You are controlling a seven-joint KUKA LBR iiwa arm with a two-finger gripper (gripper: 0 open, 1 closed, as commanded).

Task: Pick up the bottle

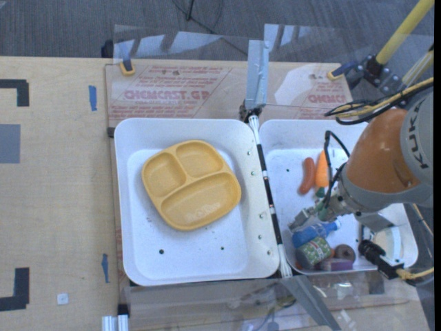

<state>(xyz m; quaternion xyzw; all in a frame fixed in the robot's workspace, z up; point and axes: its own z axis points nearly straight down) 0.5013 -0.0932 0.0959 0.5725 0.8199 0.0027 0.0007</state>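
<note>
**Arm low over the right bin, bottle lying at its near end**

Right now, from the overhead camera, I see the bench carrying two shallow white bins side by side. My arm (386, 164) comes in from the right, its orange band sitting over the right bin (286, 140), and the wrist drops down toward the clutter at that bin's near end. The gripper (324, 209) is down among the things there, just above the bottle, but the wrist and cabling hide the working end, so I cannot tell how wide it stands or whether it has hold of anything.

The bottle (311, 234) lies on its side on the floor of the right bin, close to the dividing wall between the bins; it is blue with a lighter blue cap end pointing toward the arm. Just beside it, nearer the front rim, sits a green patterned item (315, 251), and next to that a dark purple ring-shaped piece (342, 255). Further back in the same bin lies an orange carrot (308, 176) with a second orange piece touching it on the right.

The left bin (138, 247) holds a yellow divided plate (191, 184), lying flat with its three compartments facing up, well apart from the arm.
</note>
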